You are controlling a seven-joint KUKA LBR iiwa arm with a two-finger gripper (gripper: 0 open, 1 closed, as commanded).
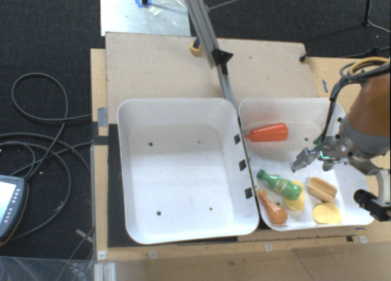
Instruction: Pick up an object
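The right bin (287, 107) holds several items. An orange-red cylinder (267, 132) lies near its back left. A green bottle (280, 185) lies at the front, partly over a yellow piece (297, 203). An orange carrot-shaped piece (273, 209) lies beside the divider. A tan bread roll (322, 189) and a yellow disc (327, 214) are at the front right. My gripper (303, 159) hangs over the middle right of this bin, just behind the roll and to the right of the cylinder, with nothing seen in it.
The left bin (177, 164) sits beside the right one, sharing a dividing wall (243, 165). A slanted metal pole (204, 23) crosses the back of the bench. Cables lie on the floor at left.
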